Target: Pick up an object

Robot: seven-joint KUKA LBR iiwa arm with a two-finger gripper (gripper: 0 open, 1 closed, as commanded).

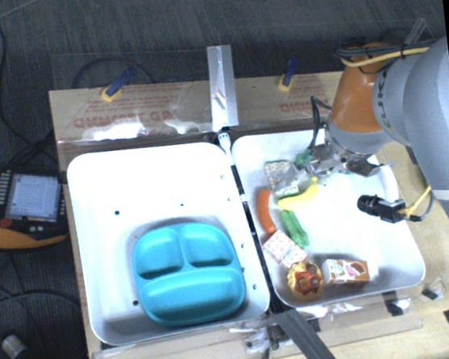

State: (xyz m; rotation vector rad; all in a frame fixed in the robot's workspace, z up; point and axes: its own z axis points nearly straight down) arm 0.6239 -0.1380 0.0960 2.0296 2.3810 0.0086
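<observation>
My gripper [313, 162] hangs low over the far part of the right bin [352, 228], right above a silvery packet [279, 174] and a yellow banana [300, 196]. Beside them lie a red sausage [266, 210] and a green pod-shaped toy [294, 227]. Nearer the front sit a pink checkered packet [280, 249], a round red-and-gold item [304, 279] and a small brown carton [346, 270]. Whether anything sits in the gripper is hidden by the wrist.
The left bin [128, 186] holds a blue divided tray [188, 270] at its front. A black fitting on a cable [378, 206] hangs over the right bin's right side. A handheld device [28, 203] lies on the floor at the left.
</observation>
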